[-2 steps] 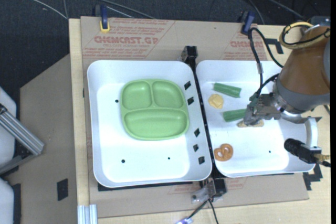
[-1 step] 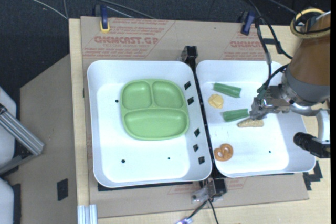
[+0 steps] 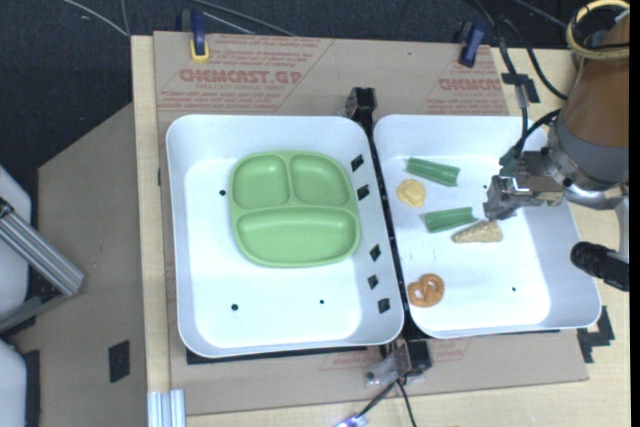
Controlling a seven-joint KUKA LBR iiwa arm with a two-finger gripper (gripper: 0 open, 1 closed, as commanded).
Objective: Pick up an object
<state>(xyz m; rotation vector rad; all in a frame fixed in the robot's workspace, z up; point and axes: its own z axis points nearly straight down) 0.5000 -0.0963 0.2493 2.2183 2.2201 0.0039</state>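
Observation:
In the right bin lie several small things: a green stick at the back, a yellow lump, a second green stick, a tan bread-like piece and a brown pretzel near the front. My gripper hangs over the middle of this bin. It is just above and right of the tan piece, close to the right end of the second green stick. Nothing can be seen held in it.
The left bin holds a green divided plate. Black clips join the bins along the middle wall. The arm's grey and orange body covers the right bin's back right corner.

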